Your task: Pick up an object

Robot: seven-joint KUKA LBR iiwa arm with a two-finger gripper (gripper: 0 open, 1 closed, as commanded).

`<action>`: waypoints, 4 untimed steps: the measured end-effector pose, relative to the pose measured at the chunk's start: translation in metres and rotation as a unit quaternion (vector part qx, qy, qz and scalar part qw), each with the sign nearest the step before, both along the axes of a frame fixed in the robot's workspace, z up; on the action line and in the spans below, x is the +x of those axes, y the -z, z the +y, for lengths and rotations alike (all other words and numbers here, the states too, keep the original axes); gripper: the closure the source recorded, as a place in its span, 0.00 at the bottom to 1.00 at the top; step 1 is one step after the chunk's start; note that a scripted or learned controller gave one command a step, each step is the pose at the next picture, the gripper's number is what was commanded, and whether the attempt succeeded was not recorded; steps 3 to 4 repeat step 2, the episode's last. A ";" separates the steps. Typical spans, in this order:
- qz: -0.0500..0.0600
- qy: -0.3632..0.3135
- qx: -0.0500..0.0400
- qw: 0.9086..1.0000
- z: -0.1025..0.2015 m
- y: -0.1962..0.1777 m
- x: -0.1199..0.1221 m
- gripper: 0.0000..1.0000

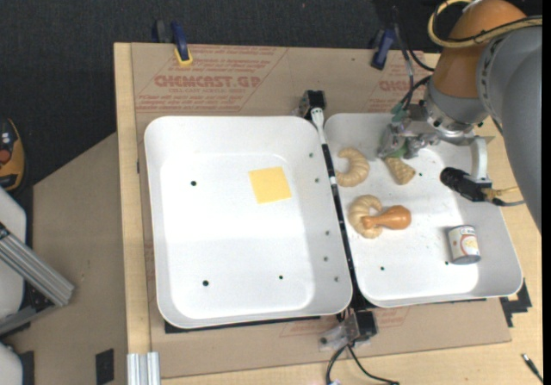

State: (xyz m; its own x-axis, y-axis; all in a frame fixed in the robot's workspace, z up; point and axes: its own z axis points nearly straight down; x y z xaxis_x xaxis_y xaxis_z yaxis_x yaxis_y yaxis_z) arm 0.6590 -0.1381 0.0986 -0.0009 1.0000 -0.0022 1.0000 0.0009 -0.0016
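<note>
My gripper [399, 145] hangs over the far part of the right bin [430, 288]. Right below it in the view lies a small tan bread-like chunk [401, 171], at or just under the gripper's tip; I cannot make out any contact. To its left rests a curled pale croissant [351, 167]. Nearer the front, a second croissant [364, 215] lies against an orange-brown drumstick shape [393, 219]. A small silver can [463, 245] lies on its side at the bin's right. A flat yellow square [270, 184] sits in the left bin [172, 228].
The two bins meet at a dark divider [334, 202] with clamps at both ends. They stand on a brown cardboard-covered bench [215, 73]. The arm's grey body and orange band [461, 65] enter from the upper right, above the right bin's far corner.
</note>
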 end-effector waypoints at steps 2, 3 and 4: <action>0.001 -0.004 0.004 1.000 0.136 -0.101 -0.069 1.00; 0.001 -0.004 0.004 1.000 0.136 -0.101 -0.069 1.00; 0.001 -0.004 0.004 1.000 0.136 -0.101 -0.069 1.00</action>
